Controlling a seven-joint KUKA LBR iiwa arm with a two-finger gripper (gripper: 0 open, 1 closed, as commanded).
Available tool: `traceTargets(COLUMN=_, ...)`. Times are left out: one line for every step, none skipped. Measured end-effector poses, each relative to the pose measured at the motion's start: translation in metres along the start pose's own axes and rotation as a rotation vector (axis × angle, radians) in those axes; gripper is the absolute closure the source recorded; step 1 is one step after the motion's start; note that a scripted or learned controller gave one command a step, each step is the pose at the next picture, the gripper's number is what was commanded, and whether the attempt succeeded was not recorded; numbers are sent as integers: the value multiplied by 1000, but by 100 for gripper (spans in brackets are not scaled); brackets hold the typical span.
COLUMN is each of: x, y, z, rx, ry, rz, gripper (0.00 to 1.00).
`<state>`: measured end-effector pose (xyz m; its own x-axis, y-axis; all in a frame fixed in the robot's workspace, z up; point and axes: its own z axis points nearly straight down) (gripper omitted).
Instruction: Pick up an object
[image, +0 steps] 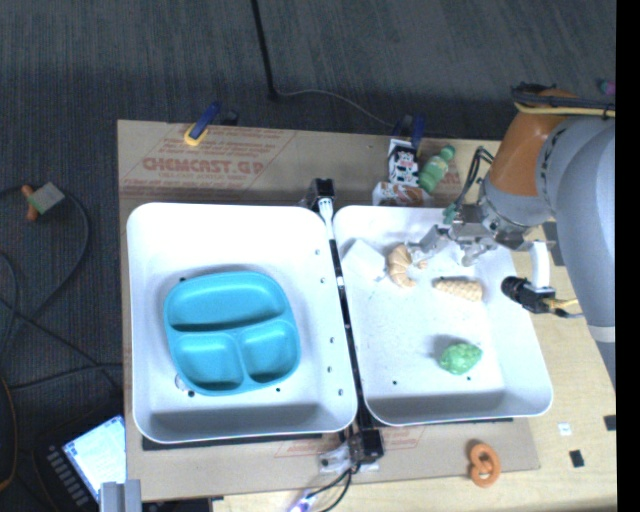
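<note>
Here: worktop (200, 160) of brown board, on dark carpet (120, 60). Arm (575, 190), grey and orange, cut off at right. Left bin (150, 240) holds a blue divided tray (232, 330). Right bin (520, 370) holds a green lump (460, 357), a ridged tan piece (458, 289), a pale croissant-like item (400, 266). Hand (462, 236) hovers at the right bin's upper part, just beside the croissant-like item; whether apart or together cannot be told.

1. A blue clamp (203, 122) grips the back edge of the table (200, 165), which bears red lettering.
2. A small orange ring (484, 462) lies on the table's front edge.
3. A black cable (300, 92) runs across the dark floor behind.
4. A little grey-and-orange block (42, 199) sits on the floor at left.
</note>
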<state>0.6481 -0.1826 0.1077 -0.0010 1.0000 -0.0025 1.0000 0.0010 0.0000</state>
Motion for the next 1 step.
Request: traceTargets(x=3, y=-106, z=21, rx=-2, ry=0, rz=2, gripper=0)
